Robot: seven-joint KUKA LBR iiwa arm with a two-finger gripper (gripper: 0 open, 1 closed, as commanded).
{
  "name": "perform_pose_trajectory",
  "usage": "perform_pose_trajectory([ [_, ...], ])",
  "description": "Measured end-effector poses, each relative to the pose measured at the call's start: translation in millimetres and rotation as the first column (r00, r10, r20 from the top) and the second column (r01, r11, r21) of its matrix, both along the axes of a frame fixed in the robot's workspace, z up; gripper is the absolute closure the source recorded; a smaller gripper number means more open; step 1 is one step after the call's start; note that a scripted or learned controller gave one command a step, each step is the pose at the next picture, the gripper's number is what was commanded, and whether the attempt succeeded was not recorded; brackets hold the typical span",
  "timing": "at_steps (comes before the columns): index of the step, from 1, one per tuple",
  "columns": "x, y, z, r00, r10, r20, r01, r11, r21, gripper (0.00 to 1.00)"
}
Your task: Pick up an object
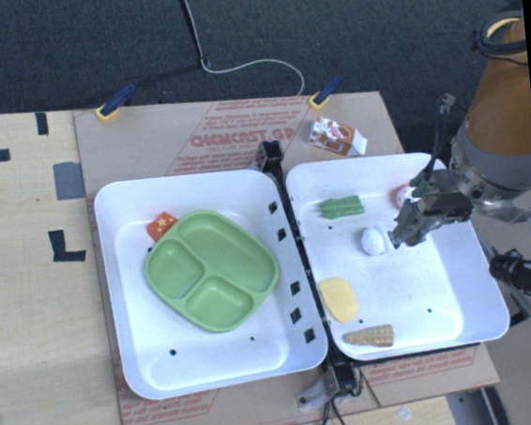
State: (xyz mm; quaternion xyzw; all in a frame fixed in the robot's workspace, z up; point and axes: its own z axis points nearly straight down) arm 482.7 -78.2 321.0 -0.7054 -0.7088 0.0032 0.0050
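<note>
White ball (372, 241) lies mid right bin (466, 322), just left of gripper (402, 236). Gripper low beside it; open or closed, cannot tell. Green block (341, 208) above, yellow disc (338, 299) and cone (368, 337) below. Green plate (211, 270) in left bin (139, 352).

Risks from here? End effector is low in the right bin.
1. The end effector sits beside the white ball; a round ball may roll off when touched.
2. A pink item lies partly hidden under the arm and could get bumped.
</note>
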Motion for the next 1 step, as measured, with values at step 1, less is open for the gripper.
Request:
perform_pose_trajectory([
  [1, 23.6, 89.1, 24.8, 1.000, 0.007, 0.012, -0.007, 1.000, -0.001, 1.00],
])
